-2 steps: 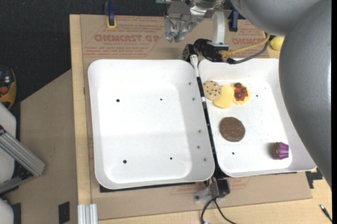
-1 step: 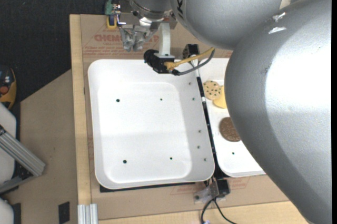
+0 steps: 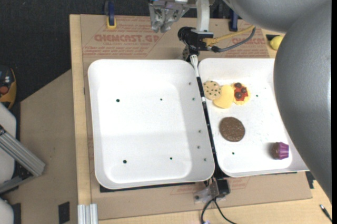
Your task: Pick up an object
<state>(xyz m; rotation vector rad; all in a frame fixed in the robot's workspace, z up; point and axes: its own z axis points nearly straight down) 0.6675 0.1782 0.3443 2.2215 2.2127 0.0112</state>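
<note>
The right bin [image 3: 253,165] holds a chocolate-chip cookie [image 3: 212,90], a pale yellow piece [image 3: 225,97] touching it, and a small pastry with red topping [image 3: 241,93]. A round brown biscuit [image 3: 232,129] lies nearer the front, and a purple cupcake-like object [image 3: 280,151] sits at the front right. My gripper [image 3: 162,25] hangs high over the bench's back edge, beyond the left bin [image 3: 95,112] and well away from all the objects. It stands open with nothing between its fingers.
The grey arm covers the right bin's right side. A yellow object [image 3: 275,41] peeks out behind the arm at the back right. Blue clamps [image 3: 110,9] hold the cardboard base at the back. A metal rail [image 3: 21,152] lies off the bench at left.
</note>
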